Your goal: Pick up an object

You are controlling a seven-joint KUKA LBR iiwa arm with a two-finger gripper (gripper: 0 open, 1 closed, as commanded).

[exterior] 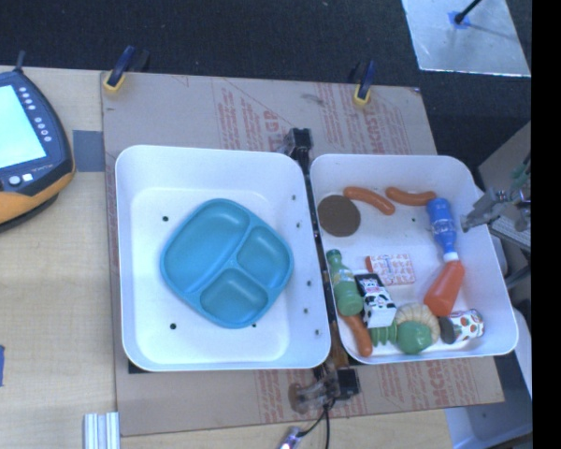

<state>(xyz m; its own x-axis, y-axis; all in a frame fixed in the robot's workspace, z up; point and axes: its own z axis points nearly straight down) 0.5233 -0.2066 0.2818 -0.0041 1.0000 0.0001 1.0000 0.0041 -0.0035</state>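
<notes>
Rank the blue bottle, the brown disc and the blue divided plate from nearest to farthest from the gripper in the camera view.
From the gripper at the right bin's right edge:
1. Blue bottle, just to its left in the right bin.
2. Brown disc, by that bin's left wall.
3. Blue divided plate, in the left bin.

Bright, even light falls from above, with a cool bluish cast. The two white bins (131,251) glare nearly to blank white, their walls throwing only faint soft shadows. The screen (9,134) at the left washes out pale. The picture is slightly soft and grainy, small toys blurring together.
</notes>
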